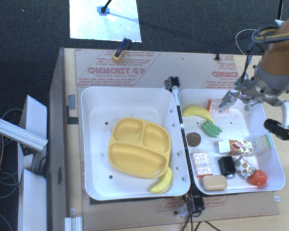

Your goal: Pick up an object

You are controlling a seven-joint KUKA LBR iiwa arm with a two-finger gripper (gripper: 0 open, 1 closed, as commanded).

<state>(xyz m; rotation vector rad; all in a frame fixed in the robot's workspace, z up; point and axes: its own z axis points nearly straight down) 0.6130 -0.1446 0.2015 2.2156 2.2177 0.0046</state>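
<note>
Tool hangs at the far edge of the right shallow white plastic bin, beside a small red-and-white packet. Fingers point down-left; cannot tell how wide they stand, nothing visible between them. Grey arm with orange band comes in from upper right.

Nearest candidates: curved yellow toy banana, just beside the tool, then green ridged toy and brown round disc. Further toward the near edge: red-and-white printed carton, black rectangular block, tan soap-like bar, printed boxes, orange-red round toy.

Left shallow white plastic bin holds a yellow divided plastic tray with a second yellow banana touching its near corner. Both bins sit on the cardboard-topped worktop.

Step, judged: approach, no grasp yet. Next move likely calls for centring over one item, probably the packet or the banana, and descending clear of the bin wall.
</note>
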